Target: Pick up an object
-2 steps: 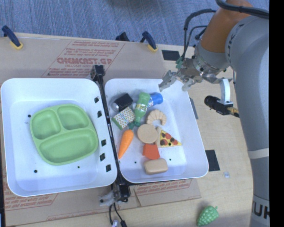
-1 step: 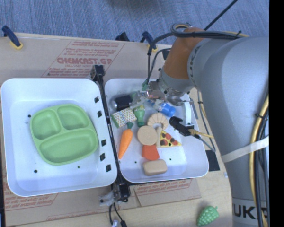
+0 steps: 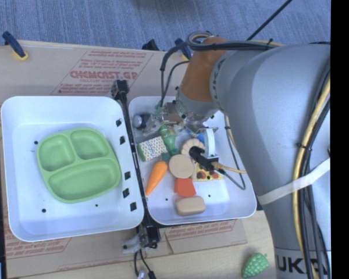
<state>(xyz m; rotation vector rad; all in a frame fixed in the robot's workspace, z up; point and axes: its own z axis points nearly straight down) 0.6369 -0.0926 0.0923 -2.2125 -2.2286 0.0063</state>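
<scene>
Over the right bin (image 3: 238,205), centre frame, the gripper (image 3: 173,121) hangs low above the carrot (image 3: 156,176) and toy clutter; its grip state I cannot tell.

Two bins sit side by side on the worktop (image 3: 75,68). The left bin (image 3: 17,214) holds a divided tray (image 3: 78,164). The right bin (image 3: 241,202) holds a carrot (image 3: 156,176) at its left, a disc (image 3: 181,166) just right of it, and a block (image 3: 189,206) nearest. A grape bunch (image 3: 255,265) lies outside, near right.
</scene>
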